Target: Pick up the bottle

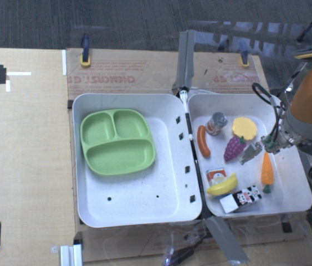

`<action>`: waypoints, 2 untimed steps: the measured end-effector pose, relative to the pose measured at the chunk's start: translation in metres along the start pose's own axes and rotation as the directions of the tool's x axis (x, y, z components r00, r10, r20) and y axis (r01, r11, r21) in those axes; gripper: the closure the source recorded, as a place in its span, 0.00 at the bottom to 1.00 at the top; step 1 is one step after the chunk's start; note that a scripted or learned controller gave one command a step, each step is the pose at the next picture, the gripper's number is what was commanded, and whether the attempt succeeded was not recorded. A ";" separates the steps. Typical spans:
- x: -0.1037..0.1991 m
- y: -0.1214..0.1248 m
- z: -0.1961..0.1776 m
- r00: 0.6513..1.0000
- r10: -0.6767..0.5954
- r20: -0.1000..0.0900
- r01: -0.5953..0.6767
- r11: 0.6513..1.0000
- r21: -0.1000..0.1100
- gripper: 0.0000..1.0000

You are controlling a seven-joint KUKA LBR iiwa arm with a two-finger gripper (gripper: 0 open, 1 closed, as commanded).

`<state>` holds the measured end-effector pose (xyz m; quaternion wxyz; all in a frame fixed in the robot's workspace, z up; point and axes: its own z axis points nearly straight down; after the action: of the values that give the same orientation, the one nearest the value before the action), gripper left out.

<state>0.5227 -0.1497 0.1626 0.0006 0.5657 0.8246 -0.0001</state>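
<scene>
Bottle [216,123]: small, silver-grey with a red label, lying tilted in the right bin [297,165]. It sits just up and left of the purple grape bunch [233,148], close to it; I cannot tell whether they touch. Nothing is on top of the bottle and nothing grips it.

Other items, all placed from the grape bunch:
- Yellow round piece [245,128]: just above and slightly right of the grapes, beside the bottle.
- Red sausage [203,141]: left of the grapes, lying lengthwise near the wall between the bins.
- Small red-and-white pack [216,175]: below and left.
- Banana [222,185]: below, overlapping the lower edge of that pack.
- Black-and-white carton [241,198]: further below, on its side near the front wall of the bin.
- Carrot [267,169]: below and right, orange with a green tip pointing to the front.

Gripper [251,153]: just right of the grapes, low in the right bin, between the grapes and the carrot, well clear of the bottle. Whether it is parted or closed cannot be read at this angle. Nothing visible is held in it. The arm [310,101] comes in from the far right of the grapes, orange band uppermost.

Left bin [89,204]: far left of the grapes, holding a green three-part plate [117,142] in its upper left area.
</scene>
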 end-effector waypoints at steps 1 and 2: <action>0.022 0.045 0.071 0.971 -0.240 -0.001 0.240 0.971 0.001 0.00; 0.046 0.049 -0.029 0.994 -0.113 0.000 0.113 0.994 0.001 0.00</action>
<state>0.5524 -0.0893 0.1914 0.0001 0.5183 0.8552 -0.0004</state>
